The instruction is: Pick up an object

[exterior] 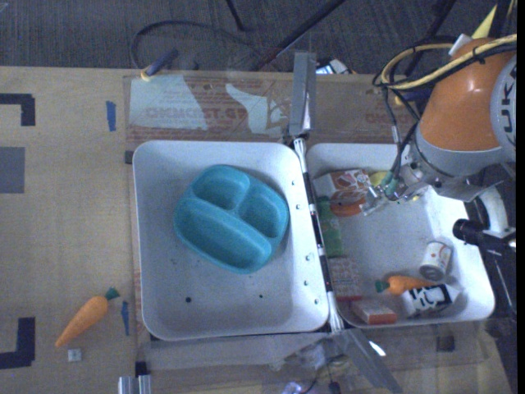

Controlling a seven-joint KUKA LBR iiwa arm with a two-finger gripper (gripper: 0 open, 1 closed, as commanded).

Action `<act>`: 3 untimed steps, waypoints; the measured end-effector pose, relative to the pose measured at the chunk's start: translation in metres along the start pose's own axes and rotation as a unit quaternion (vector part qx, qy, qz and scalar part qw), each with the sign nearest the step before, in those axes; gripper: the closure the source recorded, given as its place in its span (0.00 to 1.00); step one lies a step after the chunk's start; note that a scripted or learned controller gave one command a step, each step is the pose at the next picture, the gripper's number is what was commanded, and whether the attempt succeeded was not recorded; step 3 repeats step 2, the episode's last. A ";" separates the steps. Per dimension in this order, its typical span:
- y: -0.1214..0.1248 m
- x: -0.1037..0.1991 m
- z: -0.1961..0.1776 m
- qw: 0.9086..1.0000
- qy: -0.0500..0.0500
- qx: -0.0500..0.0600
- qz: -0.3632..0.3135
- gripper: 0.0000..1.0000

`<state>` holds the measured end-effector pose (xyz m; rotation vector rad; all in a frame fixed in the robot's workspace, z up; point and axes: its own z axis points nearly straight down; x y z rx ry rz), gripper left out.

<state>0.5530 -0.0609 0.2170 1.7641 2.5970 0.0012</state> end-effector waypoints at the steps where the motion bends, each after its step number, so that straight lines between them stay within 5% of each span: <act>1: -0.010 0.034 -0.006 0.999 0.001 0.002 0.043 1.00; 2: -0.036 0.110 -0.039 0.989 0.001 0.003 0.148 1.00; 3: -0.036 0.110 -0.039 0.989 0.001 0.003 0.148 1.00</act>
